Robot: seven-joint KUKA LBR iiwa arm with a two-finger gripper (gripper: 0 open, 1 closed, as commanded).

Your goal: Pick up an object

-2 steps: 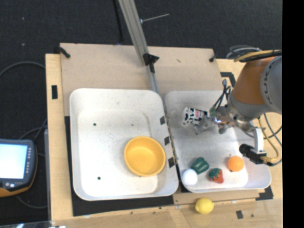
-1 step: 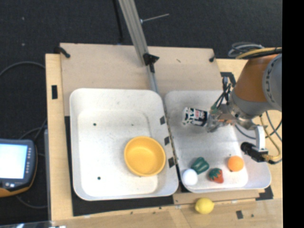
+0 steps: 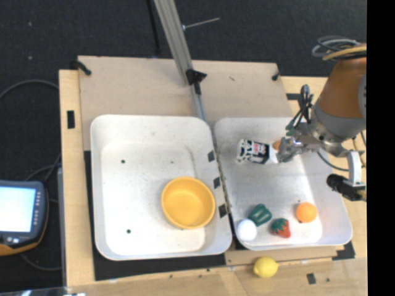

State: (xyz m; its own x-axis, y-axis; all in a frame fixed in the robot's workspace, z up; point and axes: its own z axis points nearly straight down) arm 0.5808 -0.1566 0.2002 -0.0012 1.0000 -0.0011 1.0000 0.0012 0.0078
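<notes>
The gripper touches a black-and-white printed carton; its print is unreadable, and whether it grasps is unclear.

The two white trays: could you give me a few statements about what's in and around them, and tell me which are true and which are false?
1. The yellow bowl sits in the left tray. True.
2. The orange ball lies in the left tray. False: it lies in the right tray, near its front right corner.
3. The yellow lemon lies outside both trays, on the bench in front of the right one. True.
4. The claw hovers over the yellow bowl. False: it is over the right tray, next to the black-and-white carton.
5. The strawberry lies between the green object and the orange ball. True.
</notes>
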